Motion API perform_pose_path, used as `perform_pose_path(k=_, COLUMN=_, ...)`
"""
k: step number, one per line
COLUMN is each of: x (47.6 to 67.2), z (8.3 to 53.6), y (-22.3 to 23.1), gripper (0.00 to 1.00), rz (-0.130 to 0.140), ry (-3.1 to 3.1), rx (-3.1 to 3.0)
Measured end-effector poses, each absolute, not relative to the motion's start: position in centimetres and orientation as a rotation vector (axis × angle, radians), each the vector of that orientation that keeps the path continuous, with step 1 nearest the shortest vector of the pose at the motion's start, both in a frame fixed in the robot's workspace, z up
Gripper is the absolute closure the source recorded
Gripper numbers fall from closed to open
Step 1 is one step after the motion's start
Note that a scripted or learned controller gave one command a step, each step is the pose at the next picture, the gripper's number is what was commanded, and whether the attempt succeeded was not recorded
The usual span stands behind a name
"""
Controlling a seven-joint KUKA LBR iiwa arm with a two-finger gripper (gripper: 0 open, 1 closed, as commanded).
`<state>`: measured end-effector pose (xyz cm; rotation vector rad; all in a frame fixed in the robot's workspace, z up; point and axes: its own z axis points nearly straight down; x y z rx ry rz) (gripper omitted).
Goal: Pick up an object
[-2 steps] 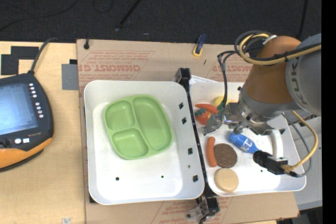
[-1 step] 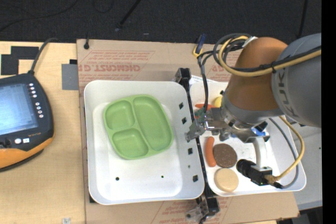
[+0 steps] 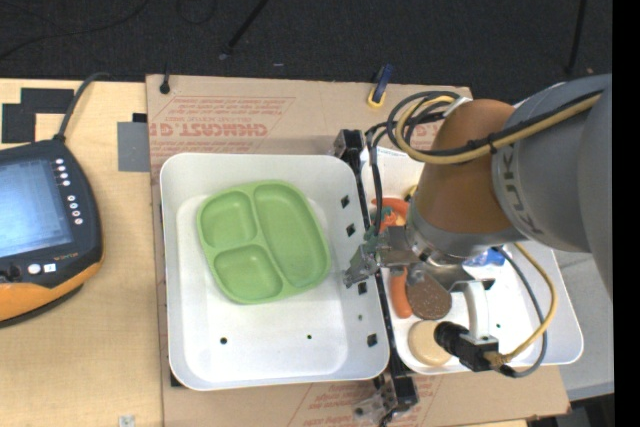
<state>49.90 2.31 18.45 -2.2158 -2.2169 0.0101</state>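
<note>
**Robot arm low over the right bin**

The big grey arm (image 3: 530,175) comes in from the right. It hangs over the right bin (image 3: 562,325) and hides much of it. It has an orange band (image 3: 460,180) near its end.

Two white bins sit side by side on a sheet of brown cardboard (image 3: 230,115). The left bin (image 3: 270,340) is easy to see.

A handheld screen (image 3: 35,225) with a black and orange case lies on the bench, well to the left of the bins.

A green plate (image 3: 265,240) with three parts lies flat in the left bin, near the far side. It sits a bit crooked.

The small things are all in the right bin, close to the arm. There is a brown round disc (image 3: 430,300), with a pale round thing (image 3: 420,347) just below it. One orange piece (image 3: 392,211) lies near the wall between the bins. Another orange piece (image 3: 400,295) is just beside the brown disc. A little blue thing (image 3: 490,259) peeks out from under the arm.

The gripper (image 3: 360,267) is down low at the wall between the two bins, just beside the green plate. I cannot tell if it is open or closed, or if it holds anything.
</note>
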Motion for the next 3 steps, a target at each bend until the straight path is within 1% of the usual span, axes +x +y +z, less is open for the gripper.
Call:
perform_pose_path(k=1, x=49.4, z=46.2, y=2.3, gripper=0.0, rz=-0.02, ry=-2.231, rx=-2.227)
perform_pose_path(k=2, x=47.5, z=44.1, y=8.9, gripper=0.0, rz=0.006, ry=-2.226, rx=-2.212)
perform_pose_path(k=3, x=47.6, z=45.1, y=8.9, gripper=1.0, rz=0.01, ry=-2.231, rx=-2.207)
